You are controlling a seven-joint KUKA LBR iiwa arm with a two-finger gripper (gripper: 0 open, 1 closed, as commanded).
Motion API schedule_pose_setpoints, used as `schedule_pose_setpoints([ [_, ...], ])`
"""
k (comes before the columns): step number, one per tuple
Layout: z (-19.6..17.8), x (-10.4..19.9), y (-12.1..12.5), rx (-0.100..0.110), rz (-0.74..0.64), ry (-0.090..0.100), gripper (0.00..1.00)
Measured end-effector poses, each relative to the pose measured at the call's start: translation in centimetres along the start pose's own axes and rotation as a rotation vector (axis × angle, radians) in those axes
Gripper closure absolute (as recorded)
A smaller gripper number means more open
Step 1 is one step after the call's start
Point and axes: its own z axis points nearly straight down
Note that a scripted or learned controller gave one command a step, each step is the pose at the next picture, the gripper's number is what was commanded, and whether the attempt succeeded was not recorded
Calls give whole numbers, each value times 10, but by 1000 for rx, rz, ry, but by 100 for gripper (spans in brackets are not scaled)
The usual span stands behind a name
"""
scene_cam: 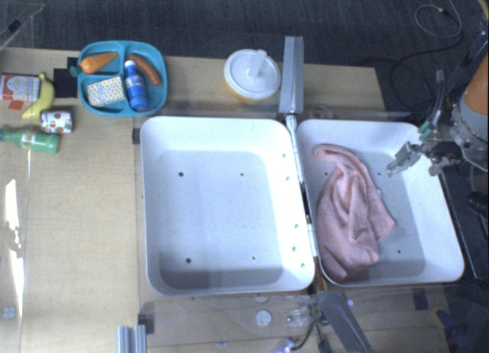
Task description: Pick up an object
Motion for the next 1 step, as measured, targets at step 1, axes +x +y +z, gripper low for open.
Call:
schedule_pose_setpoints([
  [1, 148, 32, 12, -4, -108, 0, 0],
])
